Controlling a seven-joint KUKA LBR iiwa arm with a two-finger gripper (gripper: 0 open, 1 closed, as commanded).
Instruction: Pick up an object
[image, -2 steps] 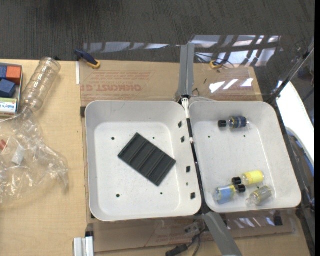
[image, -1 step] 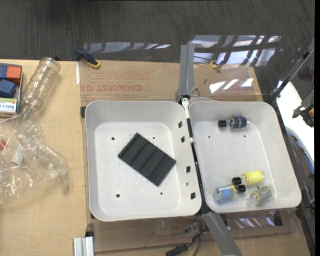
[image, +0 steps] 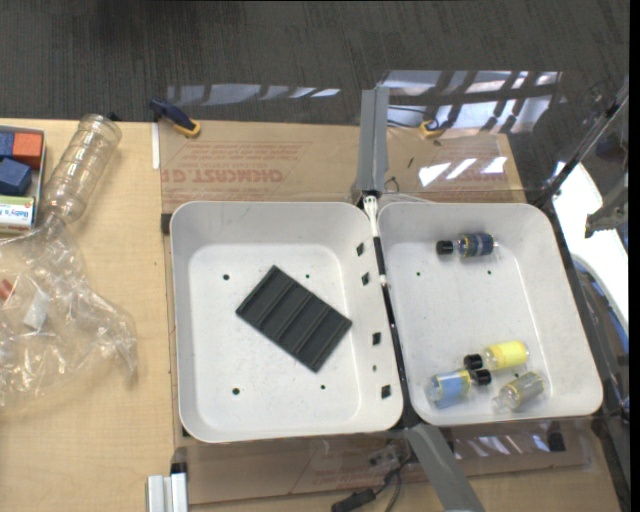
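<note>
A dark grey ribbed rectangular pad (image: 294, 318) lies tilted in the middle of the left bin (image: 200, 400). In the right bin (image: 560, 300), a small dark blue bottle with a black cap (image: 466, 245) lies near the far wall. Near that bin's front sit a yellow bottle (image: 500, 355), a light blue bottle (image: 452, 387) and a clear bottle (image: 519, 391), close together.
A clear plastic bottle (image: 77, 165) and crumpled clear wrap (image: 55, 315) lie on the wooden bench left of the bins. A box with blue and orange blocks (image: 20, 165) sits at the far left. Brown cardboard (image: 260, 165) lies under the bins.
</note>
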